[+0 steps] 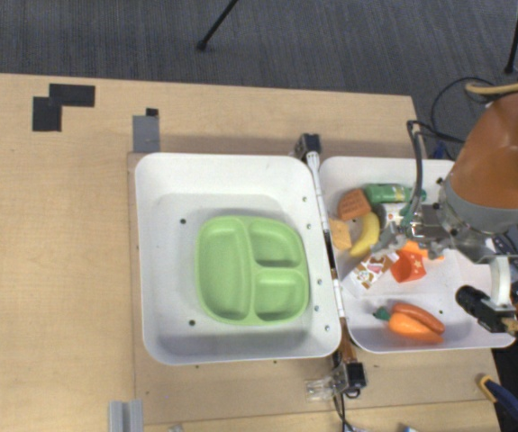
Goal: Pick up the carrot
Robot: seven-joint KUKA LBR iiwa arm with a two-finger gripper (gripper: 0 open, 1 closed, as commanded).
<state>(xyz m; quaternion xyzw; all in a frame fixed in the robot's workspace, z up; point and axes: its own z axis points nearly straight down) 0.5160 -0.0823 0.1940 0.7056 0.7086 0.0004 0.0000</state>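
My gripper (409, 230) hangs over the right bin (457, 342), near the banana (365, 234). Can't tell its grip state. The carrot (412, 321) lies apart, untouched.

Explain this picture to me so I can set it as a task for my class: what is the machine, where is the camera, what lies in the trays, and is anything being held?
The one camera sits above the bench and looks down at a slant. The grey and orange shape at the right is a robot arm. Its gripper hangs over the right bin. Whether its fingers are open or shut is hard to tell, and nothing can be seen held between them. That bin holds toy food: a carrot near the front, a banana, a green packet and a few other pieces. The left bin holds a green divided plate. The carrot lies apart from the gripper, not yet picked up.
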